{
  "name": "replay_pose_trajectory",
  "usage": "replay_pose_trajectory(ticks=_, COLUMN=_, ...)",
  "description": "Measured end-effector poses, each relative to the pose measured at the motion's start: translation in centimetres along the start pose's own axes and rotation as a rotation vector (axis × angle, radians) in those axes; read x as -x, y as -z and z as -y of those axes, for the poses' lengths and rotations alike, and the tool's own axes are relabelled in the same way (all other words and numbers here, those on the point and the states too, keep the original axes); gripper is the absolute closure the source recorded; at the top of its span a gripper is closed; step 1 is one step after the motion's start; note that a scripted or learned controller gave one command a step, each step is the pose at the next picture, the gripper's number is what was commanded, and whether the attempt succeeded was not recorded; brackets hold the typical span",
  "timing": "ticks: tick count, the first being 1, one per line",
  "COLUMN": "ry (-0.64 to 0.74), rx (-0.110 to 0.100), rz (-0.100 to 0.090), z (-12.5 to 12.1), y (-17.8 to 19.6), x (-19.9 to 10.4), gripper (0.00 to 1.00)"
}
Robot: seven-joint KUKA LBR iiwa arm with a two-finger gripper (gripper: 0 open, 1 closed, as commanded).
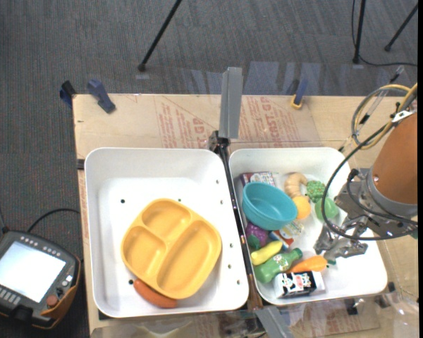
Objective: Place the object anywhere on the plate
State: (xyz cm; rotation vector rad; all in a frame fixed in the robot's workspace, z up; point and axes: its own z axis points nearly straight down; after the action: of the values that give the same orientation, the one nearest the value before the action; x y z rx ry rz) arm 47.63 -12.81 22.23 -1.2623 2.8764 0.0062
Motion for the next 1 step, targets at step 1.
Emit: replay_pose_trajectory(ticks=1, ry=0.043, rx=-0.001, rz=0.001, z=-4.59, y=1.09, x=7.09, gripper=1.00)
